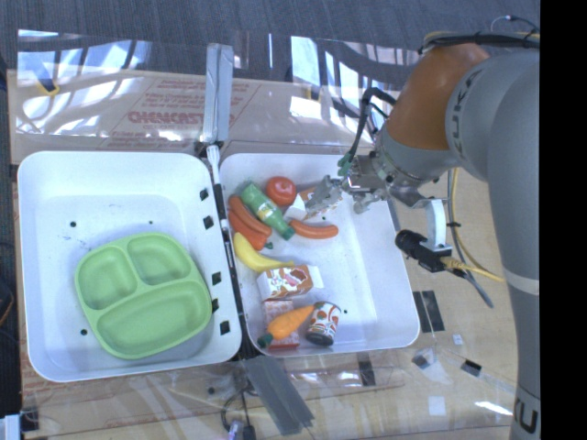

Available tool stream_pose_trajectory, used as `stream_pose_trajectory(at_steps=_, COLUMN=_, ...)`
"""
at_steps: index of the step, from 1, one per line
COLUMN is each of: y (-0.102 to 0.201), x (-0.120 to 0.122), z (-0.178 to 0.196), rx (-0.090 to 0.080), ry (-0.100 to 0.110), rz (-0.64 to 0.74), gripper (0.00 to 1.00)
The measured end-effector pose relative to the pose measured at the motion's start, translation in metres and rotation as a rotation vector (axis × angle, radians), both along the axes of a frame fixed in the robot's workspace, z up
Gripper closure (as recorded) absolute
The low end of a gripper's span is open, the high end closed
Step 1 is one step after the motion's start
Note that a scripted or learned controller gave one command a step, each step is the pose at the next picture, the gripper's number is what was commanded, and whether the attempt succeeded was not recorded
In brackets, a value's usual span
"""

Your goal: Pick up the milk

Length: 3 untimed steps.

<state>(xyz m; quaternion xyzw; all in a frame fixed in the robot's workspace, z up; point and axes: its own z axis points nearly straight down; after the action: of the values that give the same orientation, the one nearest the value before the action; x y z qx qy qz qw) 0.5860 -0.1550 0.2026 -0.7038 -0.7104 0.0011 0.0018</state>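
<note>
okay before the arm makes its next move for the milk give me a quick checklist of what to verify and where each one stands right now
1. Milk carton located: ok. It lies in the right bin, below the banana.
2. Pincer over the milk: not ok. It sits near the bin's upper part, by the tomato and a sausage.
3. Pincer free of any item: cannot tell; its tips blur into the clutter.
4. Room around the milk: not ok. The carrot and banana touch or crowd it, and the can is close.
5. Green tray out of the path: ok. It rests in the left bin.
</note>
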Motion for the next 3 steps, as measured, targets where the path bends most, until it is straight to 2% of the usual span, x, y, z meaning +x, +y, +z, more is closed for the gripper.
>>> stream_pose_trajectory(at_steps=1, y=-0.034, x=0.041, z=-0.089, rx=-0.001, ry=-0.023, rz=-0.212, gripper=0.00)
stream_pose_trajectory(at_steps=2, y=-0.032, x=0.042, z=-0.078, rx=0.002, ry=-0.020, rz=-0.205, gripper=1.00)
stream_pose_trajectory(at_steps=3, y=-0.011, x=0.028, z=-0.090, rx=-0.001, ry=0.002, rz=-0.225, gripper=1.00)
